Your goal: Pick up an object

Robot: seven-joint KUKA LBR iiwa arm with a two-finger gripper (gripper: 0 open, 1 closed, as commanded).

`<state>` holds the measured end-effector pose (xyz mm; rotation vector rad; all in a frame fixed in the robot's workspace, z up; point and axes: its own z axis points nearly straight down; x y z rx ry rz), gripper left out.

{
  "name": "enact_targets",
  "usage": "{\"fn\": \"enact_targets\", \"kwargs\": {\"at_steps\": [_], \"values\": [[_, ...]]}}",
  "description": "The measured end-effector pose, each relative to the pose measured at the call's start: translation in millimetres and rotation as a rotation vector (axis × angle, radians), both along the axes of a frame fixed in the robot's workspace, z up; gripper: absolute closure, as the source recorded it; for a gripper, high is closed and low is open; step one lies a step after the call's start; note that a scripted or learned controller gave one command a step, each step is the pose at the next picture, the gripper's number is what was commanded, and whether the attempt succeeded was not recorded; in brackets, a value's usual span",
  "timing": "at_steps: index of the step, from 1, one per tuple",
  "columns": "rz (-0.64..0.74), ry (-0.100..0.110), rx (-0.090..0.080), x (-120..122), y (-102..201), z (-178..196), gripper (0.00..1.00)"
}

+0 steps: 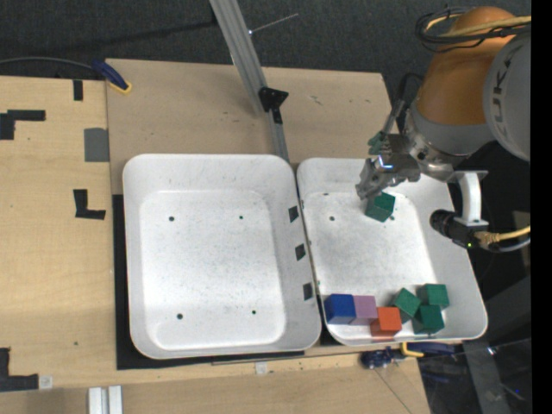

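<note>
The gripper (377, 188) pinches a green cube (379, 206) at the right bin's (448, 266) twelve o'clock end (it looks lifted clear). The grasp seems done; only carrying remains.

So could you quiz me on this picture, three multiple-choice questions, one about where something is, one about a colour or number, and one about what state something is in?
1. Where do the loose blocks lie?
A. At the near end of the right bin
B. In the left bin
C. On the bench

2. What colour is the block beside the purple one, on its left in the view?
A. Yellow
B. Blue
C. White

3. What is the gripper doing?
A. Resting on the bench
B. Reaching into the left bin
C. Holding a green block over the right bin

Answers:
1 A: the cluster sits along the near wall of the right bin.
2 B: the blue block touches the purple block.
3 C: the green block sits at the tips of the gripper.
</note>
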<state>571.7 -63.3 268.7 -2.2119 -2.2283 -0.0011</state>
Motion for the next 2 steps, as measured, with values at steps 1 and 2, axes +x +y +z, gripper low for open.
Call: {"fn": "enact_targets", "kwargs": {"at_steps": [1, 2], "values": [[0.000, 0.001, 0.000, -4.2, 59.6, -3.6, 1.00], [0.000, 0.003, -0.001, -4.2, 118.1, -20.5, 1.00]]}}
